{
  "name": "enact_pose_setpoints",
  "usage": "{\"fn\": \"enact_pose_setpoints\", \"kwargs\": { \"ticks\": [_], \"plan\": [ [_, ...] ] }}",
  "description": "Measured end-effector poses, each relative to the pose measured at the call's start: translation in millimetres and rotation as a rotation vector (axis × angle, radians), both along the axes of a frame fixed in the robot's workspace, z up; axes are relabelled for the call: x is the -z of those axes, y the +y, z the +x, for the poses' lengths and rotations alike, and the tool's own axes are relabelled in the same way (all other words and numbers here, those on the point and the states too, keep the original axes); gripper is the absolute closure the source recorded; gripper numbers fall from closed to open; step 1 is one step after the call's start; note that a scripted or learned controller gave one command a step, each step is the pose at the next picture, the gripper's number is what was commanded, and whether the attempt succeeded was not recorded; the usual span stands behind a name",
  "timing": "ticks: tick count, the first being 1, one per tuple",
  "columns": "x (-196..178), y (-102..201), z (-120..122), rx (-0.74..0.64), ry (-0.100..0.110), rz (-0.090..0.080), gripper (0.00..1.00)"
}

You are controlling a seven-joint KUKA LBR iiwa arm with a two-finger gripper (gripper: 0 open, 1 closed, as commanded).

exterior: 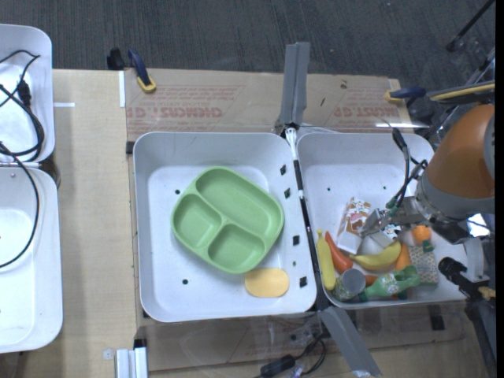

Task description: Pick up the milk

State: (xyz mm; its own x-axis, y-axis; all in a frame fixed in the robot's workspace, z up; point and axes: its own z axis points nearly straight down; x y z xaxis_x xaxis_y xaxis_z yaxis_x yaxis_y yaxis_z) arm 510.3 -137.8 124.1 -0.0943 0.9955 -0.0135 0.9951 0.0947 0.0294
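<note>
The gripper (383, 220) sits low in the right bin (346, 152), its dark metal tip just over the right edge of the milk (355, 215), but the pictures are too small and cluttered there to tell how it stands or whether it has anything in it. The milk is a small white carton with red and orange print, lying flat or nearly so on the bin floor toward the middle of the right bin, just above the banana (378, 257) and beside the red pepper (337, 254). Judged by its look it is a toy or small pack: light, box-shaped, with smooth printed faces that could slide under a pinch, and thin walls that may give a little if squeezed hard. The best hold would likely be across its narrow width, on the two long side faces near the middle, rather than on the flat printed top. Crowding is the trouble: the banana, a yellow corn-like piece (325, 266), a grey can (351, 282), a green bottle (390, 285) and an orange item (422, 232) press close below and to the right, so a finger could catch a neighbour. In the left bin (150, 211) lie a green divided plate (227, 220) and a yellow oval piece (267, 283), well apart from the milk, on the wooden worktop (87, 179).
</note>
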Motion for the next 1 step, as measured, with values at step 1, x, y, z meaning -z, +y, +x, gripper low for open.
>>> {"fn": "enact_pose_setpoints", "kwargs": {
  "ticks": [1],
  "plan": [
    [15.7,6.0,43.1,0.179,0.003,0.006,0.00]
  ]
}}
